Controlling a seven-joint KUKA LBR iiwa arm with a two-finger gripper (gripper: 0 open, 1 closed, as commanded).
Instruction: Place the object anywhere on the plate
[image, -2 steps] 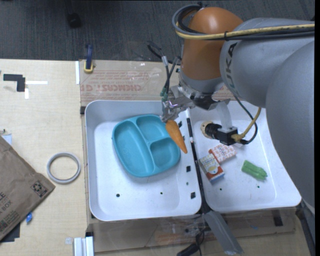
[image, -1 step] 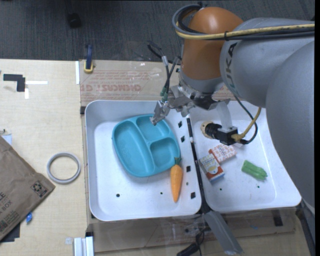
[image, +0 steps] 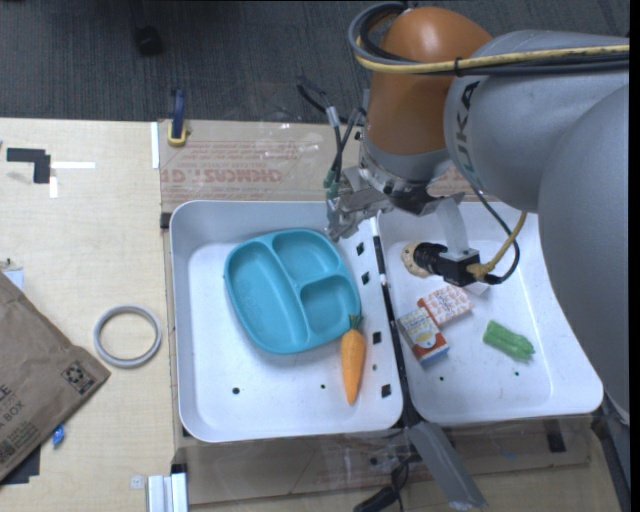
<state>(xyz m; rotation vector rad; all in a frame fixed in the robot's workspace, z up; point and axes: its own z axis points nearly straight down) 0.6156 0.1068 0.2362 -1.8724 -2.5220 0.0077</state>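
Toy carrot (image: 352, 366) just right of plate (image: 290, 290): light, stiff, slick, best pinched mid-body; gripper (image: 345, 215) state impossible to tell

Plate (image: 290, 290) in left bin (image: 200, 400), carrot (image: 352, 365) touching its near right edge. Carton (image: 433, 318) in right bin (image: 570, 370).

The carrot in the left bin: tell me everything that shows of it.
The carrot looks like a small plastic toy: a smooth orange tapered body with a short green stem at its top. It lies flat on the floor of the left bin, almost upright in the picture, stem toward the far side and tip toward the near edge. Its stem end meets the near right corner of the blue divided plate. The gripper is well away from it, above the far end of the wall between the bins.
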